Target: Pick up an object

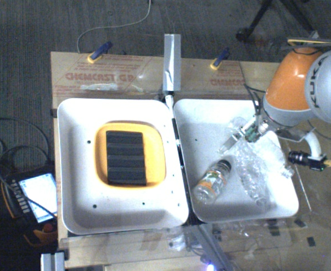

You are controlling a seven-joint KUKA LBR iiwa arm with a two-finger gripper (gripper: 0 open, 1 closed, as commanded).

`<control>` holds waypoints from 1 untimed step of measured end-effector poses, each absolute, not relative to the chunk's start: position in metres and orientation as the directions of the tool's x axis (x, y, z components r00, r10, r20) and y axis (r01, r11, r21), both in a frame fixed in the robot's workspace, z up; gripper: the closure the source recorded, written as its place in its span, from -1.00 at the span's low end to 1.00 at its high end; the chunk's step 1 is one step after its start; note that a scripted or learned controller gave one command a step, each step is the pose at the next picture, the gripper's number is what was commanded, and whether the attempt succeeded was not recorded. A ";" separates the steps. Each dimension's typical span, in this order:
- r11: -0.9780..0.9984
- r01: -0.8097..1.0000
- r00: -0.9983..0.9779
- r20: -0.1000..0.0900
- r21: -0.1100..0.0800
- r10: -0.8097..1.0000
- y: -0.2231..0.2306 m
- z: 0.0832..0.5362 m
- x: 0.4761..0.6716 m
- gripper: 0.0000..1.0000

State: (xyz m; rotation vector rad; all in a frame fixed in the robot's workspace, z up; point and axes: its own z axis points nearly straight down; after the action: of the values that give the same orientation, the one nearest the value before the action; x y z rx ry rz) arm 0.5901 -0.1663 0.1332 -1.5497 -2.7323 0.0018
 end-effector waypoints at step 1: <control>0.656 0.755 -0.656 -0.003 -0.003 0.755 -0.162 0.092 0.659 -1.00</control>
State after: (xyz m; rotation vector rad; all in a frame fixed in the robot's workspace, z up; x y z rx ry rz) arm 0.6586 -0.1620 0.0918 -1.3033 -2.8599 0.0064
